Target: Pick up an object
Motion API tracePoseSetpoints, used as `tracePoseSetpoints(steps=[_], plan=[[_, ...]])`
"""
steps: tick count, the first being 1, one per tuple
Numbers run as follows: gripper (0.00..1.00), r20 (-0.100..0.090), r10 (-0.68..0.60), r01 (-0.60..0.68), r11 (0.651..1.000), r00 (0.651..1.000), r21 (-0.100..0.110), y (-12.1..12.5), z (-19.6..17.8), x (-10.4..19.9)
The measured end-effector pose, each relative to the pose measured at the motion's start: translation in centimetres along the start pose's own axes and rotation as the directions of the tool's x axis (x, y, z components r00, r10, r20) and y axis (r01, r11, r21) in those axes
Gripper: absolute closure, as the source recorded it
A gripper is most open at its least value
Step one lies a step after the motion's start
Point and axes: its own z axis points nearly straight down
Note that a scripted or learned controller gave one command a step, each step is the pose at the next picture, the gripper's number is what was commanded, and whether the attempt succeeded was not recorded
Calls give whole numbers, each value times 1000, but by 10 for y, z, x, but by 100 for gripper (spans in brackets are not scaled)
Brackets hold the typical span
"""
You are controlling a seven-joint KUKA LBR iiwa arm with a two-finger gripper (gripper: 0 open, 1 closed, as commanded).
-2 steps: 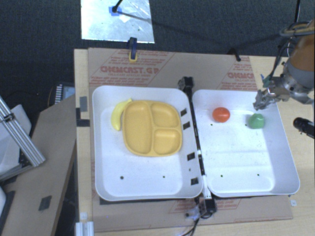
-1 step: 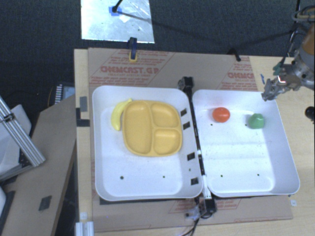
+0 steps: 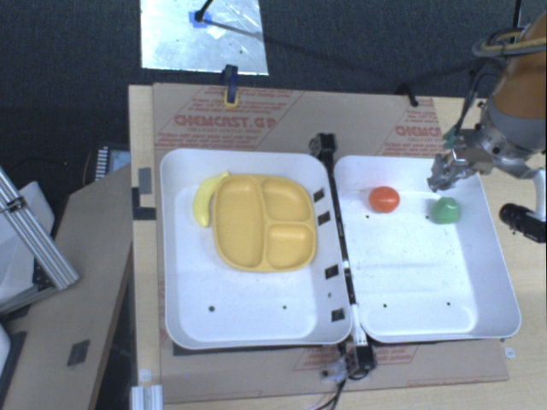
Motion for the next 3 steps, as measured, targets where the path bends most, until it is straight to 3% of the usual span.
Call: tracePoseSetpoints(steps=[1, 3], plan=[[100, 0, -1, 1, 1000, 1000, -3, -13, -4, 48], [100, -1, -1, 1, 1000, 1000, -1, -35, 29, 147]])
